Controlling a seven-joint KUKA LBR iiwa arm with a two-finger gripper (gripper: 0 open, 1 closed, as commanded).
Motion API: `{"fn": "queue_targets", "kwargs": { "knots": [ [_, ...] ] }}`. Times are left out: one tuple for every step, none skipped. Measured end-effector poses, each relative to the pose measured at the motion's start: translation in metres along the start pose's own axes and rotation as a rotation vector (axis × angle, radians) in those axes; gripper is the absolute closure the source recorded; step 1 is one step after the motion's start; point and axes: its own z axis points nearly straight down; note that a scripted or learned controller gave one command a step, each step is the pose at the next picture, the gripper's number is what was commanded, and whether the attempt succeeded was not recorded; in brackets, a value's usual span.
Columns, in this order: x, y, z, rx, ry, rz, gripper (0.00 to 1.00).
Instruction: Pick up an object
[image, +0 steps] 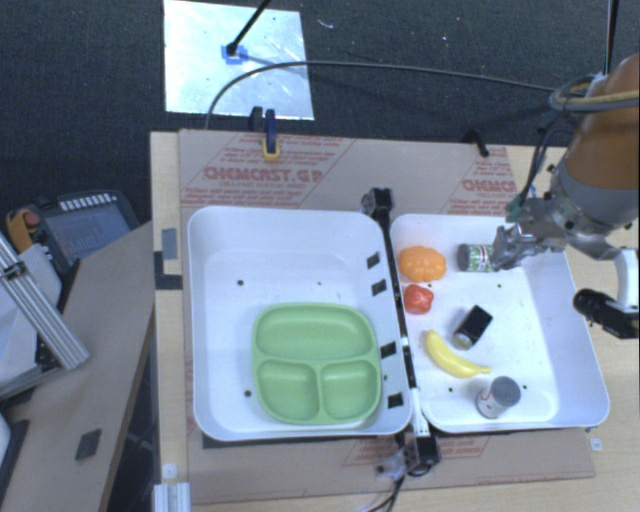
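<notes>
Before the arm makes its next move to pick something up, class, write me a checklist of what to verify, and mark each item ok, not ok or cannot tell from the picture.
1. Gripper is over the right bin: ok, at its far edge.
2. A target lies close by: ok, the small can lies on its side right beside the gripper.
3. Can is between the fingers: cannot tell, too blurred.
4. Neighbours leave room around the can: ok, the orange fruit sits apart from it.
5. Other objects lie separate: ok, the banana, black block and red item do not touch.
</notes>
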Motion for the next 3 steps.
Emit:
{"fn": "queue_targets", "kwargs": {
  "knots": [
    [0.049,-0.016,0.017,0.002,0.0,0.001,1.0],
    [0.105,-0.031,0.031,0.002,0.001,0.0,1.0],
    [0.158,-0.039,0.048,0.002,0.001,-0.001,1.0]
  ]
}}
